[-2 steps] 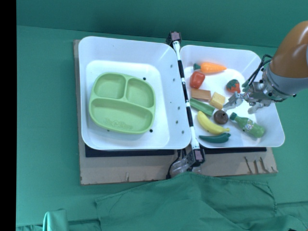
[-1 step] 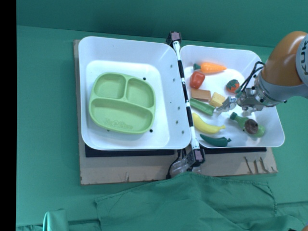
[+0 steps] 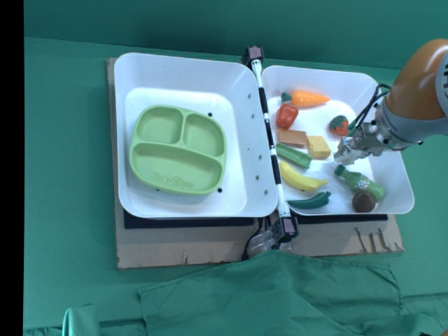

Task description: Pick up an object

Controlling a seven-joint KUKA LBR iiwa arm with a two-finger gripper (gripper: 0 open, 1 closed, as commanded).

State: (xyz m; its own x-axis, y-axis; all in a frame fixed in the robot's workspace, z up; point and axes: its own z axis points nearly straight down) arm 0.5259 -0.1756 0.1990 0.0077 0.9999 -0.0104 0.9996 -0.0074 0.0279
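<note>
Right bin: gripper (image 3: 348, 150) hangs low near the middle, just above a small green plastic bottle (image 3: 358, 180); finger state cannot be told. The bottle lies on its side by the bin's near right corner, beside a brown round toy (image 3: 363, 201). Probably light, rigid, slick; best pinched across its body. Count: ten toy items, one of each. Left bin (image 3: 140, 72): one light-green divided plate (image 3: 178, 149).

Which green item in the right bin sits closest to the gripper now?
The green bottle, just below the gripper; the cucumber and dark green pepper lie farther left.
</note>
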